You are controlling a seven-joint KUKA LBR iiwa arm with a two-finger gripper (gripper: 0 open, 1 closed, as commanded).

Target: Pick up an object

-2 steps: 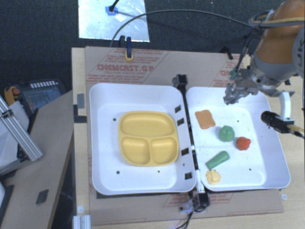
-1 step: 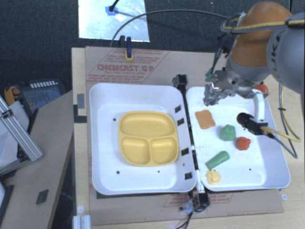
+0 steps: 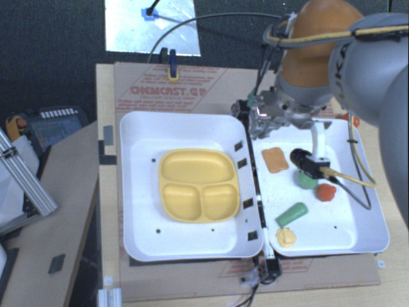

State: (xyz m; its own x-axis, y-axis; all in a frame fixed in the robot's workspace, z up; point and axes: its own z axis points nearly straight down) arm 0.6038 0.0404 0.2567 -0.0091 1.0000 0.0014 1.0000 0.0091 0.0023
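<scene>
The gripper (image 3: 259,125) hangs over the far left corner of the right bin (image 3: 374,230), close to the wall it shares with the left bin (image 3: 135,125). The slant of the view hides its tips, so I cannot tell whether it is spread or closed, and nothing is seen held in it.

The nearest thing is a flat orange slab (image 3: 275,160), just beside the gripper on the near side and a little to its right. Further on that side lie a small green piece (image 3: 307,180) and a red piece (image 3: 326,192), near each other. A green cylinder (image 3: 291,213) and a yellow lump (image 3: 285,237) lie well apart from the gripper by the near wall. To its near left, across the wall, sits a yellow divided tray (image 3: 198,185).
</scene>
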